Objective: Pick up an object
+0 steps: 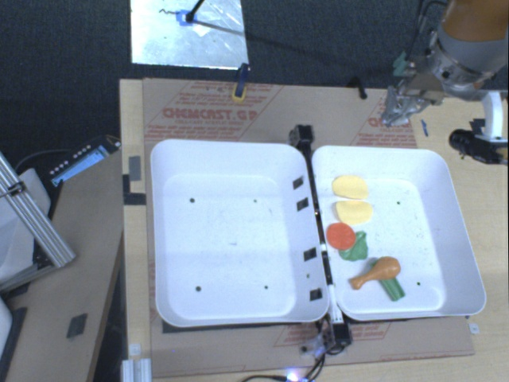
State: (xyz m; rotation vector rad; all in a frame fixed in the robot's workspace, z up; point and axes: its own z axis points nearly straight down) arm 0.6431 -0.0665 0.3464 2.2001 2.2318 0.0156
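Note:
The right bin (445, 213) holds several small toy foods. Two pale yellow pieces (351, 187) (354, 212) lie near its left wall. Below them sit a red-orange disc (341, 235) against a green piece (357, 247), then a brown drumstick (376, 273) and a small green stick (394, 290). My gripper (395, 116) hangs high above the bench behind the right bin's far edge, apart from all the objects. I see nothing between its fingers.
The left bin (231, 229) lies beside the right one, joined by a black hinge strip (318, 229). A silver sheet (189, 21) lies at the back. A yellow clip (238, 92) sits on the cardboard base. Metal framing (32, 221) stands at the left.

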